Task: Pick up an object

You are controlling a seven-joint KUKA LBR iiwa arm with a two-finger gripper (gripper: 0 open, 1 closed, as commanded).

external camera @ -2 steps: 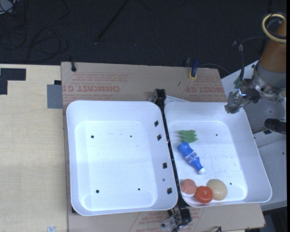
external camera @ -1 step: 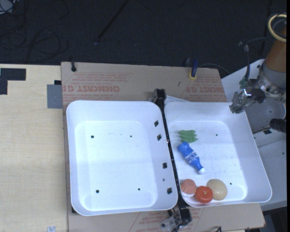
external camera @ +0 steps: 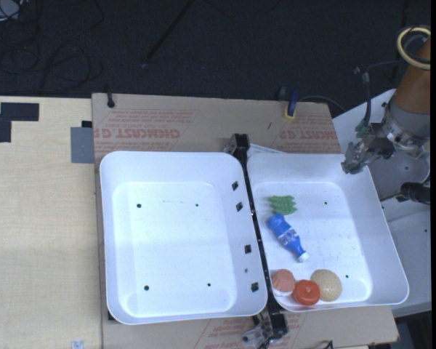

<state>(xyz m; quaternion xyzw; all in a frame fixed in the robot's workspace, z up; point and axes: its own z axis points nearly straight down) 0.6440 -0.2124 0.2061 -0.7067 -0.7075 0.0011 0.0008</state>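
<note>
The gripper [external camera: 354,160] hangs over the far right rim of the right bin [external camera: 378,217]; whether it is clenched or released cannot be told. In that bin a green object [external camera: 282,204] lies just beyond a blue bottle [external camera: 285,236]. At the near edge sit a pink piece [external camera: 282,281], a red tomato-like ball [external camera: 306,291] and a beige round object [external camera: 327,283], bunched together. The left bin [external camera: 123,187] lies beside it on the bench [external camera: 36,231].

White bins [external camera: 123,173], blue bottle [external camera: 285,235], green toy [external camera: 282,204], red ball [external camera: 306,292].
</note>
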